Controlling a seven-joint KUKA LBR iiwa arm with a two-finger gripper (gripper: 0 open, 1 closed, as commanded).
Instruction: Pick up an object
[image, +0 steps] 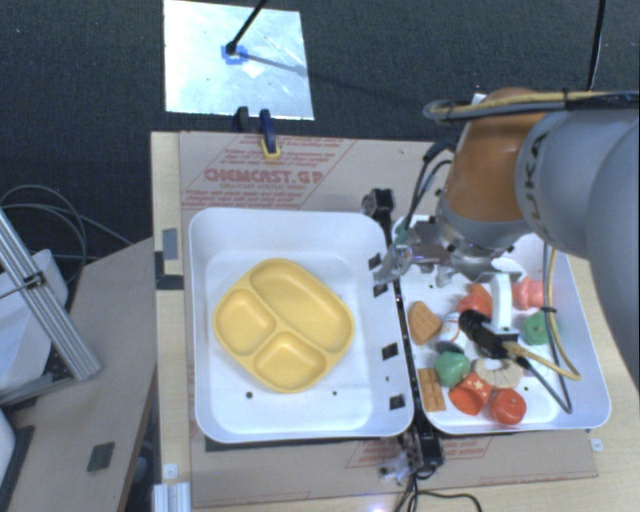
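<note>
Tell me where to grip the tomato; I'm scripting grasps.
Take the tomato across its round body, coming straight down. It sits at the right bin's near edge, with another red piece close on one side, so set the fingers across the freer sides.

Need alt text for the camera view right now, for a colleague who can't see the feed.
The grey KUKA arm with an orange band reaches in from the right and hangs over the right white bin, which holds a pile of small toy foods in red, green, orange and tan. The left white bin holds a yellow three-compartment plastic tray.
</note>
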